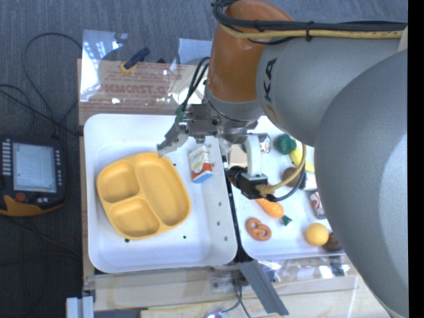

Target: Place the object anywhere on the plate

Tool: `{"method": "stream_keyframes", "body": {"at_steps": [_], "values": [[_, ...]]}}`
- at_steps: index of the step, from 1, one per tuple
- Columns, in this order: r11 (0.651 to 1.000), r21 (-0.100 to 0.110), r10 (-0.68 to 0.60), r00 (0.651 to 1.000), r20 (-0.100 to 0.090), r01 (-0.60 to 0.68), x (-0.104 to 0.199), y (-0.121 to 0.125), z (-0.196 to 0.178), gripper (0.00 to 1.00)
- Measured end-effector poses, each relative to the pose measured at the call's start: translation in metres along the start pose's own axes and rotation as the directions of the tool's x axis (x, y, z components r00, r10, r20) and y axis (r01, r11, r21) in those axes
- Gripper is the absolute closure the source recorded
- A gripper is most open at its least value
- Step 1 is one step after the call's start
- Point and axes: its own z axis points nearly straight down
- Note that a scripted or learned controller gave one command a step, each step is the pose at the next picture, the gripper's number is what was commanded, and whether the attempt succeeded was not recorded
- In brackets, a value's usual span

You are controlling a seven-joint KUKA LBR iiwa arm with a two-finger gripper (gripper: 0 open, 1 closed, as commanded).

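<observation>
A yellow three-compartment plate (142, 194) lies in the left white bin (112, 128). A small white carton (201, 163) with red and blue print sits just right of the plate, near the bin's right wall and off the plate. My gripper (195, 150) hangs directly over the carton. Its fingers are spread wide: the left fingertip (164, 144) is near the plate's upper right rim, and the carton lies in the gap with neither finger touching it. The wrist hides the carton's top.
The right bin (285, 244) holds a carrot (270, 208), a pretzel (257, 228), a yellow-orange fruit (317, 234), a green item (286, 143) and a banana (298, 159). A cardboard box (132, 81) stands behind the left bin. A teach pendant (30, 174) lies at the far left.
</observation>
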Motion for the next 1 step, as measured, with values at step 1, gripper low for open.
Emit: {"method": "stream_keyframes", "body": {"at_steps": [1], "values": [[0.984,0.009,0.177,0.984,0.004,-0.177,0.0055,-0.0001,0.0929,0.0]]}}
